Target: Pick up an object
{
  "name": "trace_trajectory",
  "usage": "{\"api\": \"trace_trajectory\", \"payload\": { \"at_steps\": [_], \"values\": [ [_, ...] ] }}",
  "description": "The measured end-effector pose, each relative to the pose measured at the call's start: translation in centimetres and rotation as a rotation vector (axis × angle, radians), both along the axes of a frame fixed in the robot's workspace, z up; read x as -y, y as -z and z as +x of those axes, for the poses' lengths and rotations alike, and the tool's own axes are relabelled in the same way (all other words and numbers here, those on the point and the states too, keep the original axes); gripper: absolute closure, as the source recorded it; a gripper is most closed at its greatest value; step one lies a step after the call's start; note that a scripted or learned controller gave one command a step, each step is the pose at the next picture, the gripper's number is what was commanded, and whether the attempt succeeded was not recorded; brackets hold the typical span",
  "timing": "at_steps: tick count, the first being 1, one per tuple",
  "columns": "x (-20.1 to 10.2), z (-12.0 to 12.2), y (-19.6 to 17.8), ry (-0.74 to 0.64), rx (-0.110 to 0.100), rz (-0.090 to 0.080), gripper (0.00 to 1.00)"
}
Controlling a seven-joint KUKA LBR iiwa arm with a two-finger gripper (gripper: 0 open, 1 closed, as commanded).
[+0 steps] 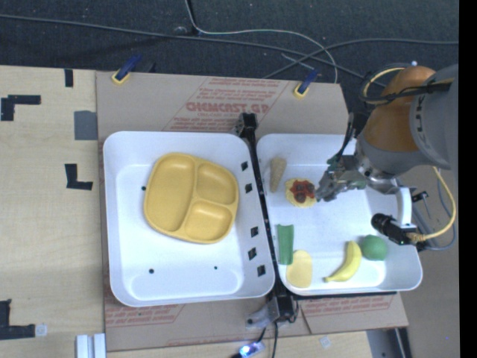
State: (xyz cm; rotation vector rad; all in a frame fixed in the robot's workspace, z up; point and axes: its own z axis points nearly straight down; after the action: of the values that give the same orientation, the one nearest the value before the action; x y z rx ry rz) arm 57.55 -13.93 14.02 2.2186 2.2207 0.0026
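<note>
The right bin (328, 218) holds several toy foods. A small round yellow piece with a red topping (300, 192) lies near its middle left. My gripper (326, 192) hangs just right of that piece, close to touching it. A tan cone-shaped piece (277, 171) lies at the bin's upper left. A green strip (285, 243) and a pale yellow piece (299, 268) sit at the lower left. A banana (345, 263) and a green round fruit (374, 247) rest at the lower right.
The left bin (127, 222) carries a yellow divided plate (191, 197). A black divider (256, 200) runs between the bins. The grey arm with its orange band (395, 118) reaches over the right bin's upper right corner. Cables trail along the bench's back.
</note>
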Motion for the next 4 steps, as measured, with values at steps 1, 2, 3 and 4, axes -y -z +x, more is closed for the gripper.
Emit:
{"api": "trace_trajectory", "payload": {
  "at_steps": [1, 2, 3, 4],
  "values": [
    [0.7, -0.5, -4.9, 0.0, 0.0, 0.0, 1.0],
    [0.7, -1.4, -10.6, -0.001, 0.001, 0.0, 1.0],
    [-4.3, 0.1, -11.1, -0.006, -0.003, 0.002, 1.0],
    [-9.9, 1.4, -9.4, -0.005, -0.006, 0.002, 1.0]
  ]
}}
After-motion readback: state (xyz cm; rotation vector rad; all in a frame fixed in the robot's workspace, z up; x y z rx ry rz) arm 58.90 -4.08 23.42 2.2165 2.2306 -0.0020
